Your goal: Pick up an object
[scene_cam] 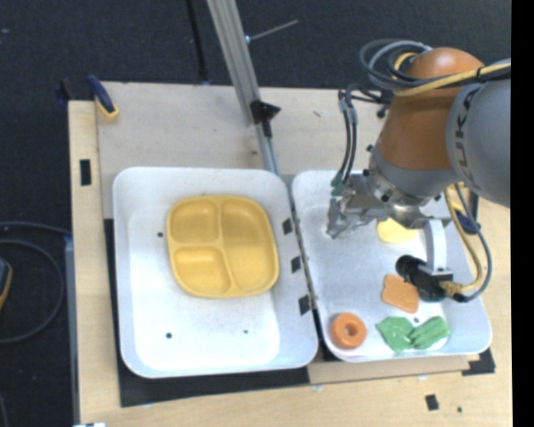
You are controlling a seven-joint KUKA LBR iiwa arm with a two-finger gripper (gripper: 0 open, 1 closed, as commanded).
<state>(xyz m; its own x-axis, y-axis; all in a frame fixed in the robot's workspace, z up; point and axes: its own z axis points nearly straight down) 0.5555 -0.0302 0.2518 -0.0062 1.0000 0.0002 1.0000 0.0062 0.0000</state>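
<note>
one claw (338,223), no readable writing

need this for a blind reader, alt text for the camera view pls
The gripper hangs over the right bin, apart from an orange ring, green piece and orange wedge. A yellow divided plate lies in the left bin.

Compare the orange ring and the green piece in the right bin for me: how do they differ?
The orange ring is round with a hole in its middle; the green piece is long and lumpy. The ring lies near the bin's left wall, the green piece further right along the front edge. Both rest on the right bin floor, apart from the gripper.
</note>
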